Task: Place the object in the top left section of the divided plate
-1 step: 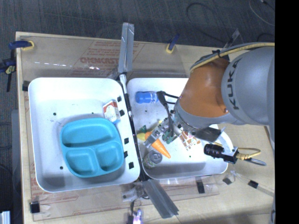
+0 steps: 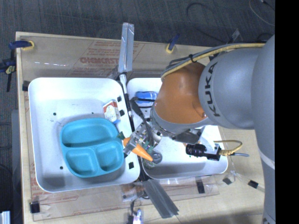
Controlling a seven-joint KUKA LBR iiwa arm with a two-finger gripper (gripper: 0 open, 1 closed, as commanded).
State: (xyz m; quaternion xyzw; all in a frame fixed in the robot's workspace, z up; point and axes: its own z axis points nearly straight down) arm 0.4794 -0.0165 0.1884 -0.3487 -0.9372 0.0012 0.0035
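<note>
Camera view: the arm's fingers [image 2: 140, 143] close on an orange carrot-shaped toy [image 2: 139, 150], above the seam between the 2 white bins. At 9 o'clock of it, just beside, the blue plastic divided plate [image 2: 91, 146] lies in the left bin [image 2: 42, 125].

The divided plate [image 2: 91, 146] lies in the left bin [image 2: 44, 125], with the carrot [image 2: 140, 151] just right of it.

Orange carrot-shaped object [image 2: 139, 150], tapered, lying at a slant over the divider between the two bins, just right of the divided plate [image 2: 91, 146], a blue three-section plate resting flat in the left bin, its sections bare
</note>
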